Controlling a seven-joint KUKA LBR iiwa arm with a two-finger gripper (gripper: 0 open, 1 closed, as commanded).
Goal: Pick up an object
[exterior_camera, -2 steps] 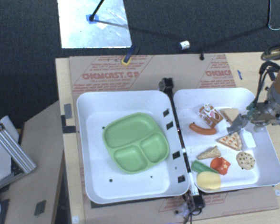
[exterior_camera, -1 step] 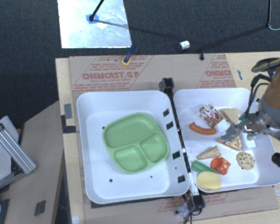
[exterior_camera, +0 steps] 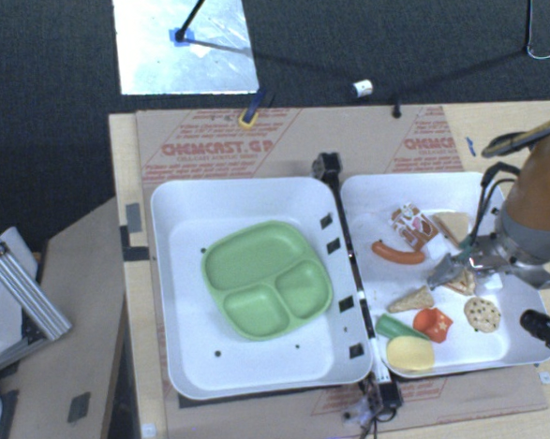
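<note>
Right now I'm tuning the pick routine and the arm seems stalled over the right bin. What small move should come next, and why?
Probably a short drop straight down: the gripper hangs low in the right bin, its tip beside the tan wedge and near the sausage, with nothing seen between its fingers. Whether they are open I cannot tell.

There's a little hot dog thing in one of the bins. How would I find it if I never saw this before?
Start at the right white bin, the one crowded with toy food beside the bin holding the green tray. Look in its upper left part, just below the red-and-white piece. The sausage lies there: the one long, thin, reddish-orange thing, slightly curved, while its neighbours are flat wedges or round lumps.
</note>
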